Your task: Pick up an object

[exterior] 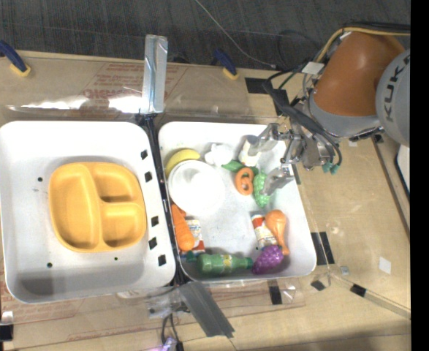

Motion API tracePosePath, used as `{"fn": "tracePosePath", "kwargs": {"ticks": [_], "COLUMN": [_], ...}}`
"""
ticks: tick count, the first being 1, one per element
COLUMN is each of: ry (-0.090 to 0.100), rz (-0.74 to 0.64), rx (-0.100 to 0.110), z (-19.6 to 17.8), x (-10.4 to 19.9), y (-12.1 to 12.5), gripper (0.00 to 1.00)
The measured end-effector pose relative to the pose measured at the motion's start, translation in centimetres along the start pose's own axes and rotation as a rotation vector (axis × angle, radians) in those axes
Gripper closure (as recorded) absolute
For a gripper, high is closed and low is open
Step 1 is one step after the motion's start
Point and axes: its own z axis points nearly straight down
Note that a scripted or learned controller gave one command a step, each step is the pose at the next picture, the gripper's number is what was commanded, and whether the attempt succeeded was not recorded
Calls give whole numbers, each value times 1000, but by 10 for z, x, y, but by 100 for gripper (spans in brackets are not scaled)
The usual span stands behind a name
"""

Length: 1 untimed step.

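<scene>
White letters reading "KUK" run down the grey arm (393, 86) at the frame's right edge, the brand name cut off by the edge of the view. Faint reddish print marks the cardboard sheet (112, 79) behind the two bins, too washed out to read. A small bottle (261, 232) in the right bin (221, 131) carries a red-and-white label, and a second one (194, 232) near the bin's left wall does too; the lettering on both is too small to make out.

Bare floor mid right bin (225, 218); toys crowd its front wall.
</scene>
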Motion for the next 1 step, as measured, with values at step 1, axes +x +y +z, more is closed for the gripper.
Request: {"fn": "tracePosePath", "kwargs": {"ticks": [1], "ry": [-4], "rz": [82], "rx": [1], "z": [125], "x": [34], "y": [-11], "gripper": [0]}}
